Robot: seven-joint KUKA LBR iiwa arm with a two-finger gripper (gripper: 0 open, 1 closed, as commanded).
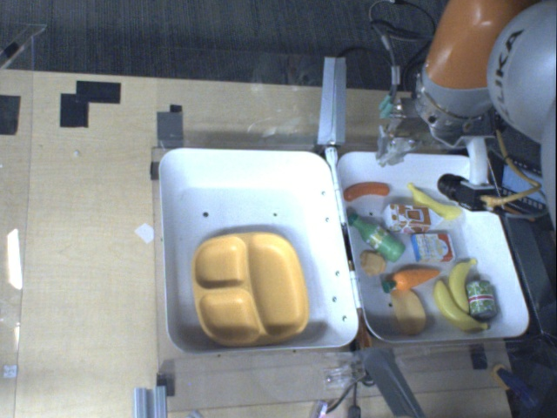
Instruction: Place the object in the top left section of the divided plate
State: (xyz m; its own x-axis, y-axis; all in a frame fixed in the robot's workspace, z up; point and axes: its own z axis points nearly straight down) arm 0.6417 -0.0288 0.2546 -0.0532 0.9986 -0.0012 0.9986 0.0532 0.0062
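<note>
The task is not naming which object, so I am taking the nearest one to the gripper as the likely candidate: the red sausage [367, 191], which is lying flat near the 11 o'clock corner of the right bin [513, 316]. It is looking like a light plastic toy, smooth and round, so I judge it may be slipping or rolling; a hold across its short width, at the middle, seems safest.

At about 5 o'clock from it a green bottle [378, 237] is lying on its side, and at 3 o'clock a small milk carton [410, 218] and a yellow banana [433, 203] are resting close by. Lower down, a carrot [414, 278] and a second banana [454, 294] are crowding the bin.

The gripper [393, 150] is hovering over the bin's far rim, at 1 o'clock from the sausage. Nothing is showing between its fingers, but how wide they are standing I cannot tell.

The yellow divided plate [251, 287] is sitting in the left bin [183, 190]; its top left section [219, 262] is lying bare.
</note>
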